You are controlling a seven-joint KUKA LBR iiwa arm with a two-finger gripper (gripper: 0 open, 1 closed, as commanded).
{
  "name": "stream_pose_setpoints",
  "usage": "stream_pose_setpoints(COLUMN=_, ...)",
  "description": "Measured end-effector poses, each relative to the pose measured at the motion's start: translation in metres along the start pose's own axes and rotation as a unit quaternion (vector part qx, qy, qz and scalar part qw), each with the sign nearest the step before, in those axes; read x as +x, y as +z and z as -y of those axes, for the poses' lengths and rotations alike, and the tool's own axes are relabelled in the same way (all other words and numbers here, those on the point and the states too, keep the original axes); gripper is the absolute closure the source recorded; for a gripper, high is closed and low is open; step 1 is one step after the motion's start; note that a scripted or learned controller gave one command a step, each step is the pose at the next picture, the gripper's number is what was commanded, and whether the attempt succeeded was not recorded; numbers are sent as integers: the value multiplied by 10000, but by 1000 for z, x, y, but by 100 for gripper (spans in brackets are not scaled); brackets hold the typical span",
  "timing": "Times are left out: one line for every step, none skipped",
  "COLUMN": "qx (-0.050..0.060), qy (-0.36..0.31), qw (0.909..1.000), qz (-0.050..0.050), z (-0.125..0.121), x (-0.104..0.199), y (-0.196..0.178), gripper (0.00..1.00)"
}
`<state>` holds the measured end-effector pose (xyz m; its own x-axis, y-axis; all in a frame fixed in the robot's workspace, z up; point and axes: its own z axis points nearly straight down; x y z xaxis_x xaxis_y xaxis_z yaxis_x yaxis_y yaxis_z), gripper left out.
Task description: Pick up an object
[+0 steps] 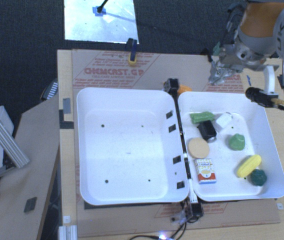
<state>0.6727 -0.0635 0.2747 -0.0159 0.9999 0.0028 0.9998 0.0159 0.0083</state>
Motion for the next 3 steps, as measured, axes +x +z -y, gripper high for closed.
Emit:
stream_pose_setpoints(qx=-57, qy=28, qw=10000, qz=10, z=1, x=40, y=-142, gripper=100)
stream_pose_setpoints(qx=-54, qy=44, qw=10000, qz=14, z=25, x=50, y=-271, gripper=100)
stream_pose_setpoints(qx=81, qy=22, qw=10000, qz=3, z=38, x=127, y=-165, gripper=100)
